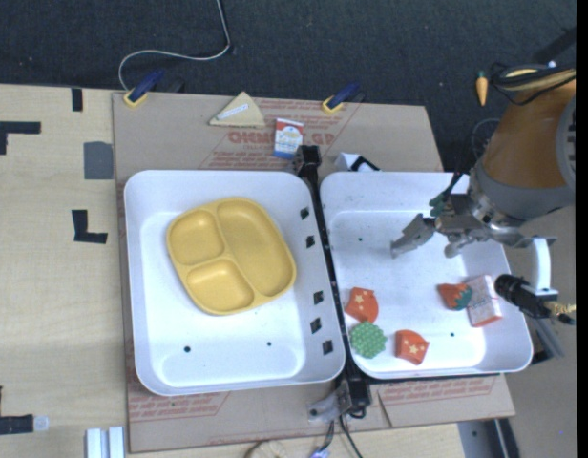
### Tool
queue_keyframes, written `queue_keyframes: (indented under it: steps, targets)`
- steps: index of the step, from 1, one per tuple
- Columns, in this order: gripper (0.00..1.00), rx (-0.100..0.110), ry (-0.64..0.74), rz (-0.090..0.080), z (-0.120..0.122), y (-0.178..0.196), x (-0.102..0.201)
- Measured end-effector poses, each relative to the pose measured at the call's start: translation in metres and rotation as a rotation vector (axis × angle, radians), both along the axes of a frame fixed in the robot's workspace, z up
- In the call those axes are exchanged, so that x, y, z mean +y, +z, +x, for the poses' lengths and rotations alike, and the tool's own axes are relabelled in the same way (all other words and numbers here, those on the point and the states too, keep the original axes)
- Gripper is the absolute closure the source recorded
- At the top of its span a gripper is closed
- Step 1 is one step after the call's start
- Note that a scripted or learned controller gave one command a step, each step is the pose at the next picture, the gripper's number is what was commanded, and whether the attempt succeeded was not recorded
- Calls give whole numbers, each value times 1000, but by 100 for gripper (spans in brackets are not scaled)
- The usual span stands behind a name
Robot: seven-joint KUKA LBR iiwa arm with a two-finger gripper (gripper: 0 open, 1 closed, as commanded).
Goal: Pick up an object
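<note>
The right bin (pixel 370 198) holds several small objects along its near side. An orange-red piece (pixel 362 304) lies beside a green round one (pixel 367 340), with another orange-red piece (pixel 411 346) to their right. A red piece (pixel 454 296) touches a pale packet (pixel 482 301) near the right wall. My gripper (pixel 430 245) hangs over the middle of this bin, above and left of the red piece. Its fingers are spread open with nothing between them.
A yellow divided plate (pixel 230 254) lies in the left bin (pixel 151 351). A black divider (pixel 318 256) runs between the bins. Behind them on the cardboard sit a small red and white carton (pixel 288 138) and a pale wedge (pixel 241 112).
</note>
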State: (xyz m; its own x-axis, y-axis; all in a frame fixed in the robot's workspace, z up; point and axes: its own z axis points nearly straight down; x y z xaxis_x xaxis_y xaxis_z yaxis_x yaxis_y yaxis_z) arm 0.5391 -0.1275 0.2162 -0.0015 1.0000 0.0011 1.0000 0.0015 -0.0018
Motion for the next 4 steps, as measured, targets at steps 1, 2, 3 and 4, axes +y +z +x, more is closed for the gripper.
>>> queue_keyframes:
  steps: [1, 2, 3, 4]
  targets:
    - [0, 0, -2, -3, 18, -7, -71]
    - [0, 5, 0, 2, -13, -113, -89]
    - [0, -8, 5, 6, -22, -128, -91]
    - [100, -13, 3, -4, -22, -118, -94]
